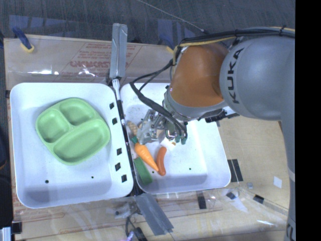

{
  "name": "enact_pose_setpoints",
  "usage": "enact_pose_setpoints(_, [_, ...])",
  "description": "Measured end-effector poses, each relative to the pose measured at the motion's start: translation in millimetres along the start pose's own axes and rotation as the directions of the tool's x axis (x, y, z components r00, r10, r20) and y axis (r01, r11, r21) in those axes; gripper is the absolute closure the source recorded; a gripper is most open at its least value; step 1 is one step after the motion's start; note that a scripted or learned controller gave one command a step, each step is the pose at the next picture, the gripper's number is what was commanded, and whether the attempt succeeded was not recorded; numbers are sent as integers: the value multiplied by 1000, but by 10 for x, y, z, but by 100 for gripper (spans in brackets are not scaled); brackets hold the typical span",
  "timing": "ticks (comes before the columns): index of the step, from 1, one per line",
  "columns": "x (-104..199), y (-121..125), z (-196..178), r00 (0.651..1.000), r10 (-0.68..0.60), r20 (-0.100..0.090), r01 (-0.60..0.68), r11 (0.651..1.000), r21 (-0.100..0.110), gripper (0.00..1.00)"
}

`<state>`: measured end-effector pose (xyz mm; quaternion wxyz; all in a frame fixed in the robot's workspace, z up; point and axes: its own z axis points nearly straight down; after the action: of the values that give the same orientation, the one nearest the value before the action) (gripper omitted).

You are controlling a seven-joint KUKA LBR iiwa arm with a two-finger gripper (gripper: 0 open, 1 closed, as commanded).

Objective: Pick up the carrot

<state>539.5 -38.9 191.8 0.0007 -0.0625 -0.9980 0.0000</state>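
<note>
Under the bins: table (251,144) of pale wood, dark carpet beyond
Left bin (20,149): held a green plate (72,129)
Carrot (146,157): orange, tapered, lay in right bin (210,159) near the divider
Jaws (161,130): just above carrot; spread unclear

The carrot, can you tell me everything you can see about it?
The small orange toy carrot looks smooth, like plastic, and tapers to a point. It lies flat on the floor of the right shallow white bin, near its left wall, slanting with its point toward the lower right. A reddish sausage-shaped piece lies beside it and a green piece below. The hand hovers just above.
</note>
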Motion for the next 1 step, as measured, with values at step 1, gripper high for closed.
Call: enact_pose_setpoints(1, [-16,14,-109,1000,-6,3,6,1000,0,100])
